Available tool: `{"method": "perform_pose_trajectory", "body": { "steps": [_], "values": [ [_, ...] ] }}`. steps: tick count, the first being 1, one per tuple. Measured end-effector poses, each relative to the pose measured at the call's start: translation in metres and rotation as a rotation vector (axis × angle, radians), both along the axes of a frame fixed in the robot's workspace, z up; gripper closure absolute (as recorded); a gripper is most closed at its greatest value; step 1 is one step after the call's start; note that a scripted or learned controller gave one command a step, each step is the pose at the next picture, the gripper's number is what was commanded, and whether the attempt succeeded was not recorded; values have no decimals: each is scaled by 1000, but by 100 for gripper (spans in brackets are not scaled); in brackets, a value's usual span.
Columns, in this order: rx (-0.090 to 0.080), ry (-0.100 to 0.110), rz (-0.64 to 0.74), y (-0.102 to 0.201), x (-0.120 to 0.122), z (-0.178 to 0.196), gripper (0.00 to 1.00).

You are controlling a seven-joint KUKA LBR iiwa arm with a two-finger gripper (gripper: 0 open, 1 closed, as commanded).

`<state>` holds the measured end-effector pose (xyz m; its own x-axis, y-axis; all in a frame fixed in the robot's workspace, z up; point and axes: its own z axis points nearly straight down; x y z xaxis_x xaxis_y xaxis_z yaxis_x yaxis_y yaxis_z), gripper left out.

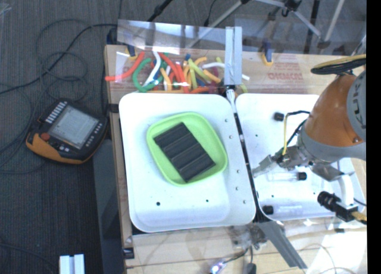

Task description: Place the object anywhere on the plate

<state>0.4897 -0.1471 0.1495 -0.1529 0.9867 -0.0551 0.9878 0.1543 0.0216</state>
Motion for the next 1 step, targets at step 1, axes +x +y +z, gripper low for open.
{"method": "perform_pose_trajectory", "body": {
  "steps": [1],
  "values": [
    [48,32,24,-73,-6,-16,0]
  ]
}}
